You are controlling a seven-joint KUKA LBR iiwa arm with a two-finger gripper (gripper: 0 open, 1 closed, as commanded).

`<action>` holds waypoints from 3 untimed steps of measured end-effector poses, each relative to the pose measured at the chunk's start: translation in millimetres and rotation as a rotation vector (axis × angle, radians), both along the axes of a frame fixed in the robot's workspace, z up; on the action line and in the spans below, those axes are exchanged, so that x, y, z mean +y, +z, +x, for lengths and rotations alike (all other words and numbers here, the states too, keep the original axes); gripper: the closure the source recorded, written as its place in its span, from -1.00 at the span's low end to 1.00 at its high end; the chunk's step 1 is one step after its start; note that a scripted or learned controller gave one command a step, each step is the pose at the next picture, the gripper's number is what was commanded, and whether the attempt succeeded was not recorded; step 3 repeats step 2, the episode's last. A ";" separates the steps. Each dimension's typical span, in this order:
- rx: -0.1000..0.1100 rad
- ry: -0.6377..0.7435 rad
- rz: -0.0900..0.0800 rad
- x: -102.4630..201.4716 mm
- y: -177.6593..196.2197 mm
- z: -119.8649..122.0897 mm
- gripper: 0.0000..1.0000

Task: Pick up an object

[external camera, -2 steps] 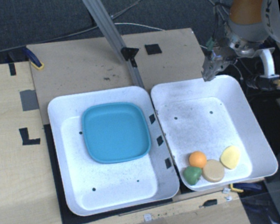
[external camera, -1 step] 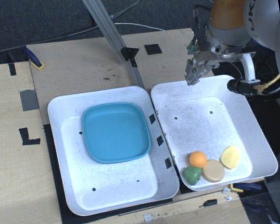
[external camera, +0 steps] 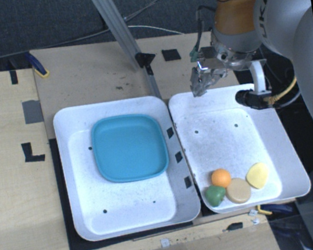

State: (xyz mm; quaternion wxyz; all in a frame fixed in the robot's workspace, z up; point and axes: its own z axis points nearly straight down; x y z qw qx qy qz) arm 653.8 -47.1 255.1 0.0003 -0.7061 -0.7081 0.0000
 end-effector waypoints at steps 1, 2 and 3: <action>0.001 0.000 0.000 51.6 -14.9 -9.6 1.00; 0.001 0.002 0.000 112.6 -21.1 -16.2 1.00; 0.001 0.002 0.000 112.6 -21.1 -16.2 1.00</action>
